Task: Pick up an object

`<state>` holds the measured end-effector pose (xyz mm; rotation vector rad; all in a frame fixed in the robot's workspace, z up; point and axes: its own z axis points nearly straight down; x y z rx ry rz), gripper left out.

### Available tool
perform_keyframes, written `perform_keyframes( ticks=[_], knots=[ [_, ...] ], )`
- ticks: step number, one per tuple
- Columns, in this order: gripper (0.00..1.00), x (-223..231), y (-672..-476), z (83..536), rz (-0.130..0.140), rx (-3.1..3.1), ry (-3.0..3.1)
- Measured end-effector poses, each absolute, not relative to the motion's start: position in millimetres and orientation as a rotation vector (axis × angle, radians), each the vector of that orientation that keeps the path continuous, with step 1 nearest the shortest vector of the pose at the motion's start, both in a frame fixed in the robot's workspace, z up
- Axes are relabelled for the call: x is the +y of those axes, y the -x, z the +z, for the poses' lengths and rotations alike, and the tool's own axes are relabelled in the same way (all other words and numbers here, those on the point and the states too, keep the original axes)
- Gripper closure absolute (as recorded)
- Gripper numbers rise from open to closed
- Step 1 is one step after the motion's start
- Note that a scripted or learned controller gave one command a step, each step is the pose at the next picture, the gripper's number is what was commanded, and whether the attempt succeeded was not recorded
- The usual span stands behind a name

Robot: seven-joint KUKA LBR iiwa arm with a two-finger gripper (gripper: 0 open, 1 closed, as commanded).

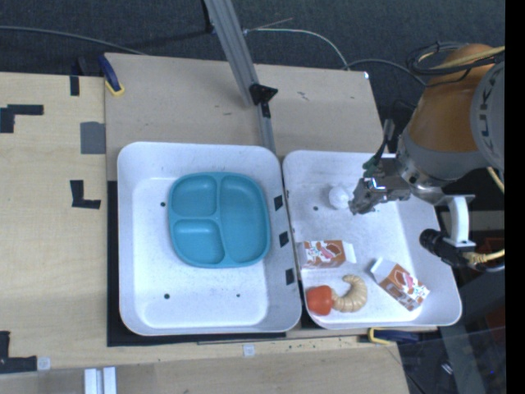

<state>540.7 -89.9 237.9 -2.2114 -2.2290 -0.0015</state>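
Two-finger gripper (362, 203) hung low over the upper part of the right shallow white bin (426, 249), dark fingers pointing down and left; how far apart they stood could not be made out, and nothing was seen between them. Just beside its tip, to the left, lay a small round white ball (338, 195), close but seemingly not touching. Judged this the likeliest target: the step in hand looked like lining up on it before closing. To do it well, centre the tip over the ball and descend straight, since a round thing would roll off if nudged from one side. Further down the bin lay a small orange-and-white printed packet (325, 253), a red tomato-like ball (321, 300) touching a tan croissant-shaped toy (353, 295), and a second orange-and-white carton (401, 285). Left bin (139, 245) held a teal sectioned plastic plate (219, 219).
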Motion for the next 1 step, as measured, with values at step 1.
perform_keyframes(
  ticks=[1],
  knots=[
    [1.0, -34.9, -543.8, 240.8, -0.001, -2.229, 2.212]
  ],
)
